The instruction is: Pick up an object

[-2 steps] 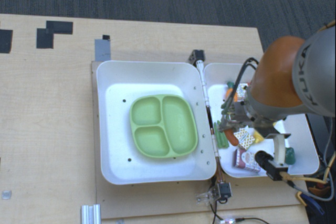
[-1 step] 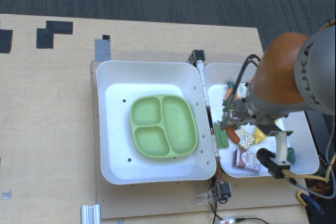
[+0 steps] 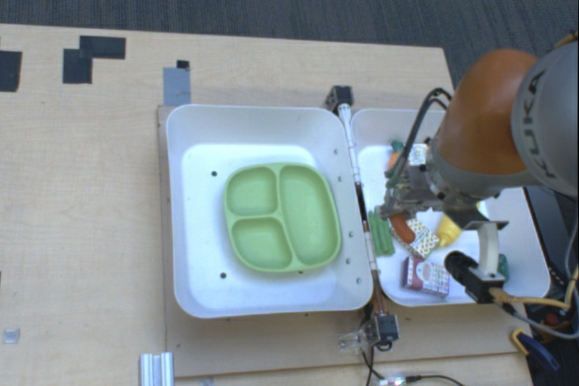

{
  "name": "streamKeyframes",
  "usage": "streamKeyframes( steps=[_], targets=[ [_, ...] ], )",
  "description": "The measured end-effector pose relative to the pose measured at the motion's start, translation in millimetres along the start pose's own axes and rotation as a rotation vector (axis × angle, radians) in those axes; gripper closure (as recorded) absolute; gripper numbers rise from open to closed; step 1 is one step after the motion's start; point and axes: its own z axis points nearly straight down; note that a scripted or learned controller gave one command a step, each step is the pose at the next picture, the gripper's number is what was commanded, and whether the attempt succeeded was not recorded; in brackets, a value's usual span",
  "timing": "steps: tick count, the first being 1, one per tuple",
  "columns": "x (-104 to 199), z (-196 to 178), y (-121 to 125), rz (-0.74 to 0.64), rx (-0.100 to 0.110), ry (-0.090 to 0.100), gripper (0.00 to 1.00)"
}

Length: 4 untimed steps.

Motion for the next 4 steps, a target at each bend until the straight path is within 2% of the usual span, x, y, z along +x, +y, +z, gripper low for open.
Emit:
streamKeyframes(
  steps=[4],
  targets=[
    [4.0,-41.6,5.8,-0.020,-0.014,0.004,1.00]
  ],
)
